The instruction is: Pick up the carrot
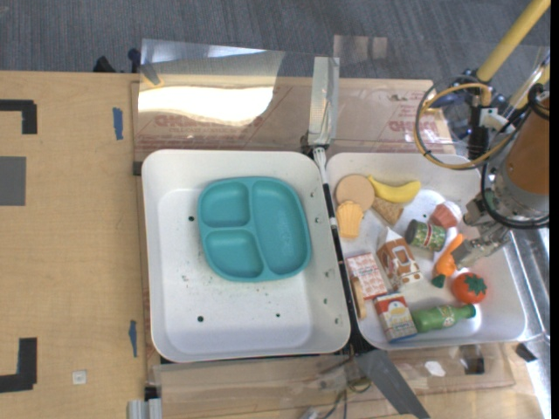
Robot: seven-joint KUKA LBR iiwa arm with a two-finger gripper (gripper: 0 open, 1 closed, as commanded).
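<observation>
Right white bin [515,321], carrot [448,257] just beside end effector [476,250]

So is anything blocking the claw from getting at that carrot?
Nothing visible: the metal two-finger gripper sits right beside the small orange carrot in the right white bin, with the red tomato just below.

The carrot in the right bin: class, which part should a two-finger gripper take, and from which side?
Probably the orange body, mid-length. The carrot lies slanted among the tomato, small can and snack box, so side room looks tight. Come from above, where the gripper is, fingers across the narrow width.
</observation>
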